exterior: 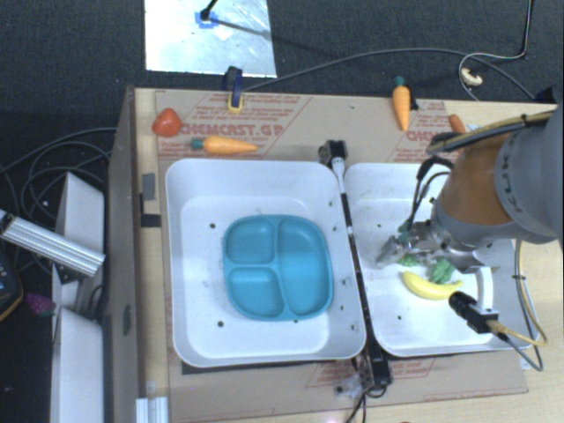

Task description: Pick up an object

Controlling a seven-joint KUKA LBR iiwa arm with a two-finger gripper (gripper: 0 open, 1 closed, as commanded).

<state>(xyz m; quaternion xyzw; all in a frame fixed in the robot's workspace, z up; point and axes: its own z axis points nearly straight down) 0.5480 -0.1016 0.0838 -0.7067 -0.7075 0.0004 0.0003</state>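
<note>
Gripper (401,252) low inside right shallow white bin (379,329), finger state not discernible, beside green plastic vegetable (441,271) and yellow plastic banana (429,286) near bin centre; blue divided plate (278,267) centred in left bin (189,236).

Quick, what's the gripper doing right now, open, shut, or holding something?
Gripper: low in the right bin beside the banana; open or shut cannot be told.

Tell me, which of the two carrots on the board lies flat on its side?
The carrot above the left bin, lying crosswise near the tomato. The other carrot points lengthwise, top away.
</note>
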